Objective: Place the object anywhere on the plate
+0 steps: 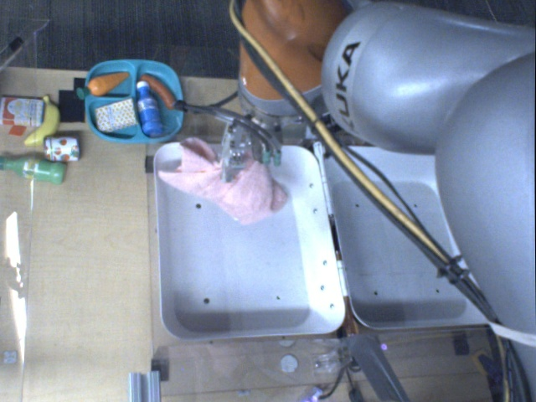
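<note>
A crumpled pink cloth [239, 189] lies in the far part of the left white bin [243, 304], stretching from the bin's far-left corner toward its middle. My gripper [245, 157] hangs right over the cloth's far edge and overlaps it in the view. The blue divided plate [170, 82] sits on the bench beyond the bin's far-left corner, to the left of the gripper. It holds a carrot [109, 83], a blue bottle [149, 109] and a patterned item [115, 116].
The right white bin [402, 308] lies under the big grey arm. On the bench at the far left are a banana [46, 121], a small can [61, 148], a green bottle [33, 169] and a carton [18, 112]. A cable runs from the plate's side to the wrist.
</note>
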`<action>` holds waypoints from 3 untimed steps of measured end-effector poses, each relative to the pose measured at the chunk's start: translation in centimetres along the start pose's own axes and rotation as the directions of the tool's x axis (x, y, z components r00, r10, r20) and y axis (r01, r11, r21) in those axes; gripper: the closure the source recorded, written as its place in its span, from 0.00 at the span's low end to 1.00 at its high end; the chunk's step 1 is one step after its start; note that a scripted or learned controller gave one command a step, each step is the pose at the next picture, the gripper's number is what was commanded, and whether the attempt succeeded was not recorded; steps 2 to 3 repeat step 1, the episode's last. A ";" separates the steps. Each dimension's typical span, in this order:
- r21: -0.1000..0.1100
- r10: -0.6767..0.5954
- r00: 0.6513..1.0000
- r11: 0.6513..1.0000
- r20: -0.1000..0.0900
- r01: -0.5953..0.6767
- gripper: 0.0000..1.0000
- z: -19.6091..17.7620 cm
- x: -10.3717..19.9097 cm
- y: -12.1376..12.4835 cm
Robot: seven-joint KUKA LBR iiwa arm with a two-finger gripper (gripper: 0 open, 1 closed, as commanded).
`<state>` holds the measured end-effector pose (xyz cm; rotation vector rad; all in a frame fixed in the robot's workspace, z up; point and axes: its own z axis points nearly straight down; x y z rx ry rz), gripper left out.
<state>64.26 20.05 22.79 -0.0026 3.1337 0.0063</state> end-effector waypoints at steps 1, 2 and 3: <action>0.000 0.000 1.000 1.000 0.000 0.000 0.00 0.0 0.0 0.0; 0.000 0.000 1.000 1.000 0.000 0.000 0.00 0.0 0.0 0.0; 0.000 0.000 1.000 1.000 0.000 0.000 0.00 0.0 0.0 0.0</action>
